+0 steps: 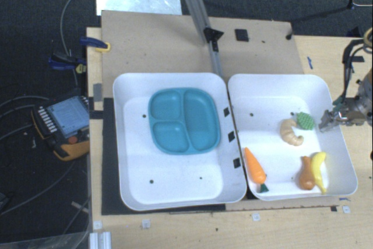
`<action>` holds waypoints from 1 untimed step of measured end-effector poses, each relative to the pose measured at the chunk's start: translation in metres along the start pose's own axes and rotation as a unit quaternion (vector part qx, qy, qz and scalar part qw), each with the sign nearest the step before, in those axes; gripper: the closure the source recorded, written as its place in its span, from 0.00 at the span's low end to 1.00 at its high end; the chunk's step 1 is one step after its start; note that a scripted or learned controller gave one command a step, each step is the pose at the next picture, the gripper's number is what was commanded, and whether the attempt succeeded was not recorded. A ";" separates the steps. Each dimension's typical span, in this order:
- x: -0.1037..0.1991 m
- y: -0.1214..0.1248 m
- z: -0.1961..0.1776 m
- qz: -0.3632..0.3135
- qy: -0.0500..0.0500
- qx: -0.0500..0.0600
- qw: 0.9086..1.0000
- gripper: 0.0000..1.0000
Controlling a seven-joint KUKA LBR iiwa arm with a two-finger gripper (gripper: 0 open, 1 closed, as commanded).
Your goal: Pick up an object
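Camera view: a green toy lies in the right bin, near its right wall and touching a beige croissant-shaped toy on its left. The gripper hangs just to the right of the green toy, over the bin's right rim, with nothing seen between its fingers; how they stand cannot be told. Nearer the front lie a yellow banana, a brown toy and an orange carrot. The left bin bears a blue divided plate.
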State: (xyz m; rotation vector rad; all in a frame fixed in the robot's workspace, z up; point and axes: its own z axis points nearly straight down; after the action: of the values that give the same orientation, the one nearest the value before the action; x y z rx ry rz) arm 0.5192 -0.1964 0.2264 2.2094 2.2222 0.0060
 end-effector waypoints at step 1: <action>0.001 0.000 -0.044 0.000 0.000 0.001 1.000 1.00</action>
State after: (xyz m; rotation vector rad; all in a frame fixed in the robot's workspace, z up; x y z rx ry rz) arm 0.5190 -0.1949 0.2704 2.2094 2.2243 0.0051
